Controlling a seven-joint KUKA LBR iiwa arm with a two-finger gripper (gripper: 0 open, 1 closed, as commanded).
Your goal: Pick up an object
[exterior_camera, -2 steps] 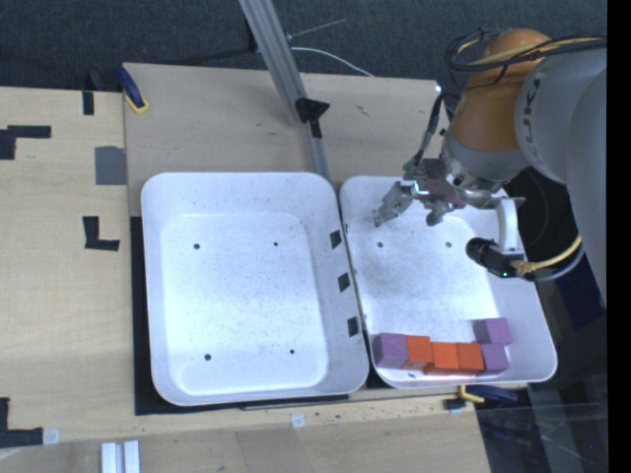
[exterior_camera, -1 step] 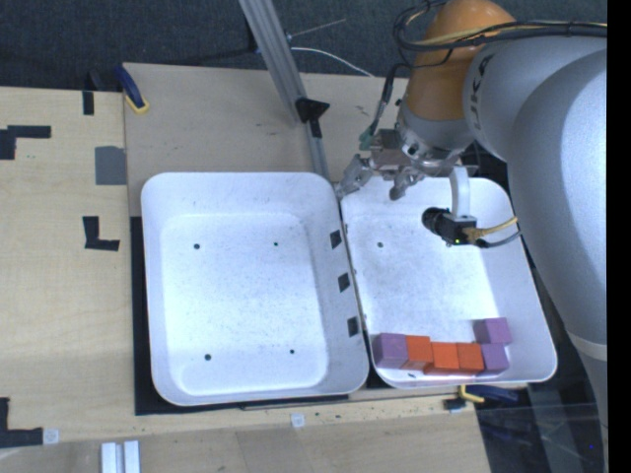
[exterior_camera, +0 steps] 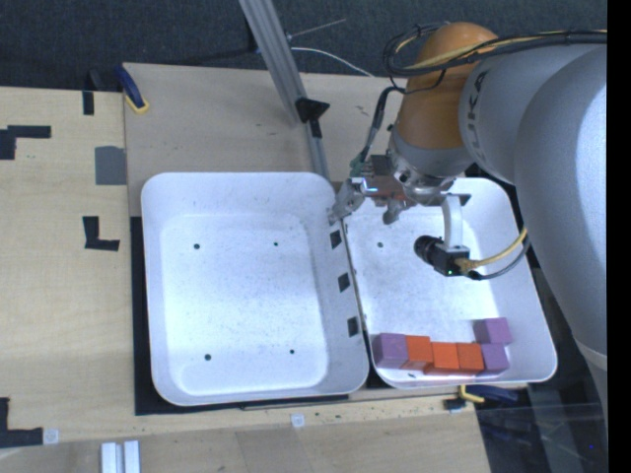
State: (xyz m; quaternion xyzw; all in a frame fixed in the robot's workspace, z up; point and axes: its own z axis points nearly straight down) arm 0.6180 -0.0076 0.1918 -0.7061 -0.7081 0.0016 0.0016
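Observation:
Several small blocks lie in a row along the near wall of the right bin (exterior_camera: 523, 264): a purple block (exterior_camera: 392, 349) at the left, orange blocks (exterior_camera: 446, 356) in the middle, and purple blocks (exterior_camera: 494, 343) at the right end. My gripper (exterior_camera: 367, 205) hangs over the far left corner of that bin, close to the wall shared with the left bin. It is open, with nothing between its fingers. It stands well apart from the blocks, toward the far side of the bin.
The left bin (exterior_camera: 158, 264) sits beside the right one. A slanted metal rail (exterior_camera: 281, 62) runs down to the bins' shared far corner. A black cable and sensor (exterior_camera: 441, 254) dangle from the wrist over the right bin's middle.

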